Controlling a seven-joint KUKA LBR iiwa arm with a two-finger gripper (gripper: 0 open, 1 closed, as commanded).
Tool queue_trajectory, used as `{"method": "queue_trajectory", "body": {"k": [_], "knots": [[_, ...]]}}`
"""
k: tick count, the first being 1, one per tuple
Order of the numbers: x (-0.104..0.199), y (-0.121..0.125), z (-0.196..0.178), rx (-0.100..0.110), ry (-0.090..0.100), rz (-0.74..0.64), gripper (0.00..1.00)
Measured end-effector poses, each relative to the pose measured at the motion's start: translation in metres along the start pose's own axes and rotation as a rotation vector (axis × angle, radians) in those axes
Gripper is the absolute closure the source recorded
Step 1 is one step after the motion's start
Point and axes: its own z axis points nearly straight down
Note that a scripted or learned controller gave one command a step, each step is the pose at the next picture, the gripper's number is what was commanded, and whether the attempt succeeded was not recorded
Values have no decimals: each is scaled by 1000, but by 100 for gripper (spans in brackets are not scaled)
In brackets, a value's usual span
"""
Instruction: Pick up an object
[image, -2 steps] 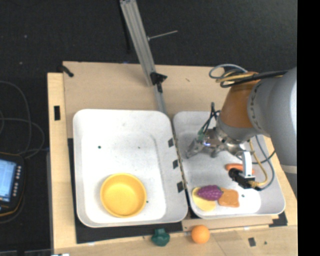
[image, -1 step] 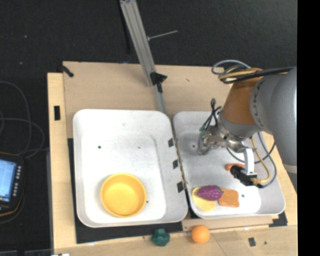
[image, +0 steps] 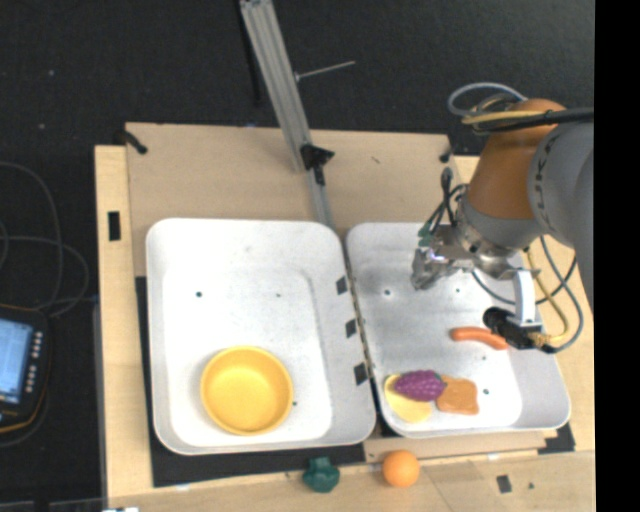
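From above, the left bin holds a yellow bowl. The right bin holds a purple grape bunch on a yellow piece, an orange piece beside it, and a carrot. My gripper hangs over the right bin's bare floor; how far it is open I cannot tell.

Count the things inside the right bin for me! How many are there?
4. A purple grape bunch lies on a yellow piece at the near edge, an orange piece sits beside them, and a carrot lies farther back. The arm may hide more.
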Motion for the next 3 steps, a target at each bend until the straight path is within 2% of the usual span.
{"method": "queue_trajectory", "body": {"k": [2,3], "knots": [[2,-6,-103,5,0,-2,100],[52,5,-88,7,0,-1,100]]}}
